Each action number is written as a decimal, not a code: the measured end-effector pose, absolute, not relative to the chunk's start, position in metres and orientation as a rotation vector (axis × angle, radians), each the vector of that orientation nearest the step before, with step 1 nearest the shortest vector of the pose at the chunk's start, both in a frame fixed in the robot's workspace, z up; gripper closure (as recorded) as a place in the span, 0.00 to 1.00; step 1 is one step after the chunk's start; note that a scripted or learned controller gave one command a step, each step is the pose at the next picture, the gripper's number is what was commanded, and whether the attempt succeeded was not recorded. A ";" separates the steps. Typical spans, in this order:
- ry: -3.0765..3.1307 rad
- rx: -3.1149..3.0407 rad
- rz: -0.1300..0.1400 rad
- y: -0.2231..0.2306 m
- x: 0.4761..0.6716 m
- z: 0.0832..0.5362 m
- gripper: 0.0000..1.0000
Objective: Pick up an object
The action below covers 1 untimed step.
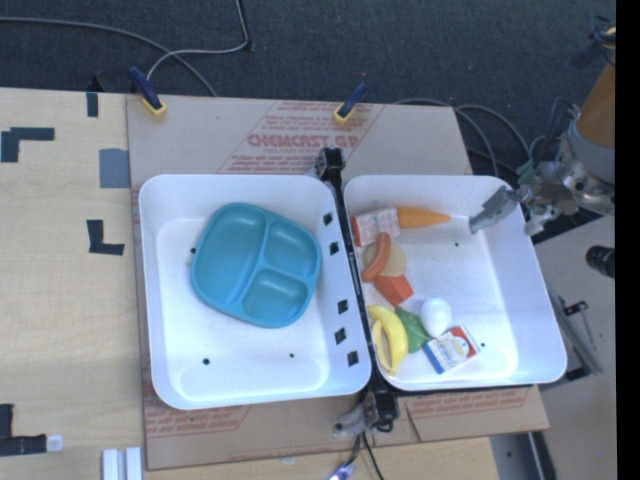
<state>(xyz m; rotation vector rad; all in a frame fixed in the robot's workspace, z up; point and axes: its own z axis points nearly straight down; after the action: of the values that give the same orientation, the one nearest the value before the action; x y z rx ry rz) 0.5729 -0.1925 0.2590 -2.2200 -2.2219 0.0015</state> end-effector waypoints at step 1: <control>-2.221 -2.217 0.003 -0.127 0.595 0.159 0.00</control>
<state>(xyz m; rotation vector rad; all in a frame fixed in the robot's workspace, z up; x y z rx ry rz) 0.5954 -0.1270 0.1587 -2.2167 -2.2210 0.0025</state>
